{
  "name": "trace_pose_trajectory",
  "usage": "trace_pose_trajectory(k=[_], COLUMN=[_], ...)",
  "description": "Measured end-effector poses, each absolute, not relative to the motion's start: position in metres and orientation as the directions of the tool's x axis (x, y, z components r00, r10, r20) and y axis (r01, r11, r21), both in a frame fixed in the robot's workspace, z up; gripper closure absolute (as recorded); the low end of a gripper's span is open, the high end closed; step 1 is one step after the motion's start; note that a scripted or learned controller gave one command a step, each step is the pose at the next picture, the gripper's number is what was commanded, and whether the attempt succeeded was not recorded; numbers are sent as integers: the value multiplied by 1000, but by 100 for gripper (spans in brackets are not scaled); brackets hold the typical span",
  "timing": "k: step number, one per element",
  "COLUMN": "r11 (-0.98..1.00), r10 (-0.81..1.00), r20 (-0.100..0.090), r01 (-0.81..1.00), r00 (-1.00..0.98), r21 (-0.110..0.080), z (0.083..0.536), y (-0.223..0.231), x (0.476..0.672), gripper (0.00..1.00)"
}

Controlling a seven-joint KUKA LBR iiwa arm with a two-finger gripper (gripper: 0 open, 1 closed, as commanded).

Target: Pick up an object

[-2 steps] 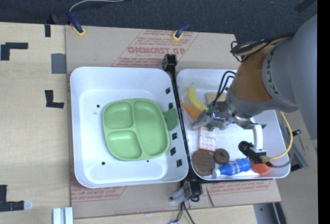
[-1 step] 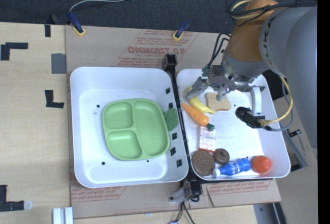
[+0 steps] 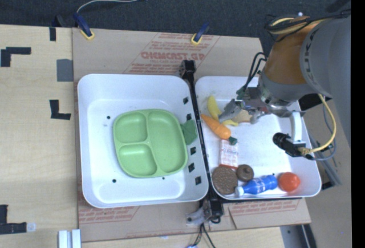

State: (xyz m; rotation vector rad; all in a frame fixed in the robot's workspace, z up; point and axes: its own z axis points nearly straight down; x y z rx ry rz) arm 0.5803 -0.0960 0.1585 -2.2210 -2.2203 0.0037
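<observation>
Camera view is showing the gripper [image 3: 235,111] hanging, fingers spread open, beside a banana [image 3: 213,106] and carrot [image 3: 216,126] in the right bin [image 3: 311,170]; nothing is sitting between them.

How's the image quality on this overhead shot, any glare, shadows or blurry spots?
Camera view: lighting is even and soft, the white bins bright with mild washout but no harsh glare; the green tray casts faint shadow; the arm's hand looks slightly soft beside the banana; small items like the blue bottle are low in detail.

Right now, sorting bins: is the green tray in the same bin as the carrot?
No, the green tray lies in the left bin; the carrot is in the right one.
</observation>
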Motion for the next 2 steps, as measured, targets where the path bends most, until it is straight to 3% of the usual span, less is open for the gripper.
trace_pose_trajectory(k=[1, 2], r11=[1, 0], r10=[1000, 1000], r20=[0, -3], r01=[1000, 1000], r00=[-1, 0], r21=[1, 6], z=[86, 86], y=[-98, -95], x=[573, 567], gripper=[0, 0])
